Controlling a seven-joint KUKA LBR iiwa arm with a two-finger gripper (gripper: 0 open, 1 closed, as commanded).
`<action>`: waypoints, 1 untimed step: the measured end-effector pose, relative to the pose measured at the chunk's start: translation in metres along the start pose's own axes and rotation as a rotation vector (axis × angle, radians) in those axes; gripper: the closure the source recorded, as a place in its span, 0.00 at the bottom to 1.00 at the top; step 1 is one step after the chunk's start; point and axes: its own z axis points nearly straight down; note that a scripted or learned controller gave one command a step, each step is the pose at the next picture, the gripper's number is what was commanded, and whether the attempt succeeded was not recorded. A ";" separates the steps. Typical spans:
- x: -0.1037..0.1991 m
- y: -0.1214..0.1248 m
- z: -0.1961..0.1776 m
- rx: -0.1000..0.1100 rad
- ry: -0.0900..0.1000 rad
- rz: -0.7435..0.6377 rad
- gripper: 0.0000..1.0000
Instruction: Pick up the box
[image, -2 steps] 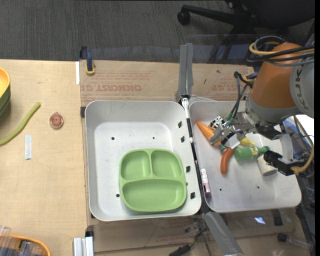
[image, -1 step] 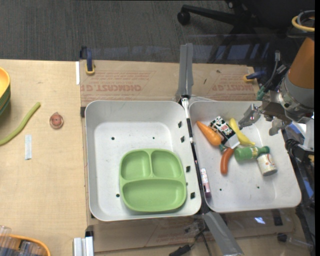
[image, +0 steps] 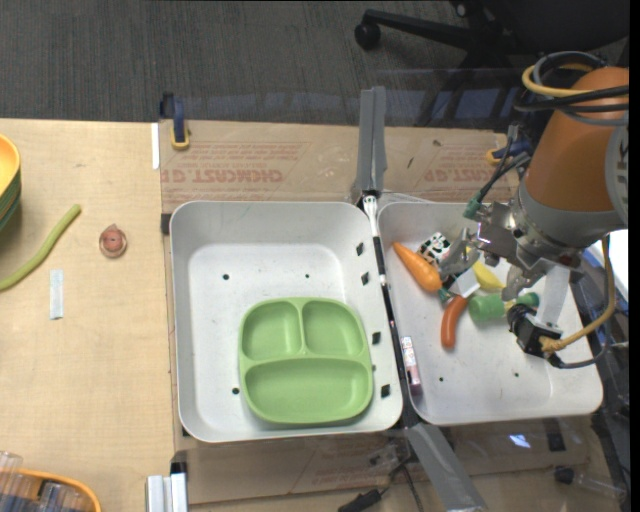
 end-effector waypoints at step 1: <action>-0.010 0.018 0.004 -0.003 0.000 -0.264 0.00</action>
